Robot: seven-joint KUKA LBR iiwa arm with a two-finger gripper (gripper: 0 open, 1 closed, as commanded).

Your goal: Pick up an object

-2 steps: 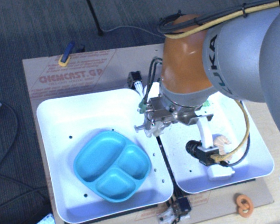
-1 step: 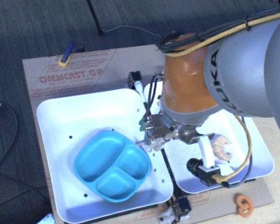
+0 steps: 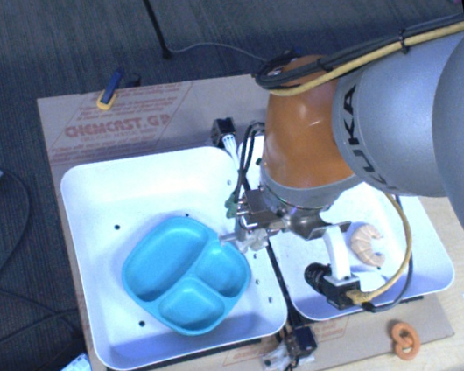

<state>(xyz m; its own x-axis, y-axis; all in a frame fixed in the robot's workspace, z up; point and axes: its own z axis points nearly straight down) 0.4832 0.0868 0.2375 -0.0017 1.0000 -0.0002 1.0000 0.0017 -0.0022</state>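
Blue divided plate [image 3: 186,273] lies in left bin [image 3: 92,196], pincer [image 3: 243,236] beside it

Arm [image 3: 356,132] bent low, wrist down

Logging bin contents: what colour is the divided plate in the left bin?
Bright blue. The divided plate shows clearly in the camera view.

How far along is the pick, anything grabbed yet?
Done: the arm has reached over the seam between the bins, with the gripper at the rim of the blue divided plate in the left bin. In hand: nothing visibly lifted; the grasp cannot be judged. Left: grip and lift. The pale object lies in the right bin.
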